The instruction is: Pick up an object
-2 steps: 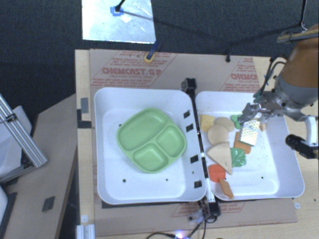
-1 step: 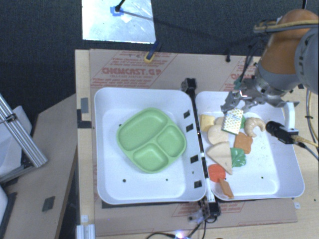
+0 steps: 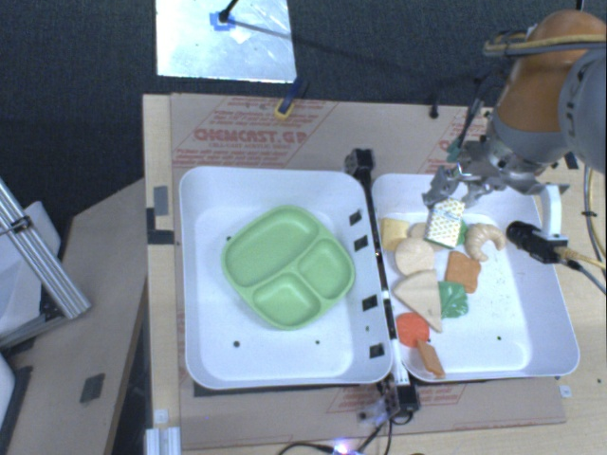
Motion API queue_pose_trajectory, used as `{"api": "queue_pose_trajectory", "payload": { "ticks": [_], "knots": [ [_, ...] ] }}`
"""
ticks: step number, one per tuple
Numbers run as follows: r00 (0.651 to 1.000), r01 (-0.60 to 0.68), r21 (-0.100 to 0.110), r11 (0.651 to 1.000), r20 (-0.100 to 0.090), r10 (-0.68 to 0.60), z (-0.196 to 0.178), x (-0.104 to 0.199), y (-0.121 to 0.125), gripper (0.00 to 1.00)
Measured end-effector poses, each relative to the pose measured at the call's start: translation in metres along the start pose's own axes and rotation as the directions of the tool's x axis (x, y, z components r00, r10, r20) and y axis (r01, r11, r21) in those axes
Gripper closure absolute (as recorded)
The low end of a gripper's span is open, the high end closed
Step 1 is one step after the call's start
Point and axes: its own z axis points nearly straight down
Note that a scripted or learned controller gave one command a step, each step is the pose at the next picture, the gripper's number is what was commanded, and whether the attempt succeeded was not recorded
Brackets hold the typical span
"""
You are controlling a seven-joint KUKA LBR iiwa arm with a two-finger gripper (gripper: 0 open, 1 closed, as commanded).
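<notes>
bench front: bare tan wooden surface [image 3: 104, 282] at 7 o'clock, with a brown cardboard sheet [image 3: 256, 131] under both bins; its red print is too small to read
left bin: shallow white plastic tray [image 3: 204, 349], rounded corners, smooth
plate: pale green, glossy, three compartments [image 3: 287, 266], lying flat mid-bin and turned at an angle
right bin: white tray [image 3: 531, 349] at 3 o'clock, touching the left bin along a black clipped seam
orange wedge: small carrot-coloured piece [image 3: 430, 358], nearest the front rim, at 6 o'clock of the pile
red disc: round, tomato-like [image 3: 412, 328], touching the orange wedge
cream wedge: flat triangular slab [image 3: 419, 297], just above the disc
green piece: dark green, lumpy [image 3: 452, 299], beside the wedge at its 3 o'clock
orange block: rounded square [image 3: 463, 271], above the green piece
beige round: bun-like dome [image 3: 414, 256]
croissant: curved, pale tan [image 3: 484, 239], at 2 o'clock of the pile
checkered block: small tilted rectangle with a yellow-green patterned face [image 3: 445, 223] (the task's thing), at 12 o'clock of the pile, right under the gripper
gripper: metal fingers [image 3: 453, 190] pointing down at the block's upper edge; how far apart they stand, and whether they grip it, cannot be told
arm: grey with an orange band [image 3: 541, 74], at 2 o'clock
foil square: shiny silver sheet [image 3: 226, 25] at 12 o'clock on dark carpet
</notes>
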Motion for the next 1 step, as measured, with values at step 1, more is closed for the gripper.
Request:
{"api": "queue_pose_trajectory", "payload": {
  "ticks": [1],
  "knots": [
    [1.0,0.0,0.002,1.0,0.0,0.0,0.0152,0.0087,-0.0044,1.0]
  ]
}}
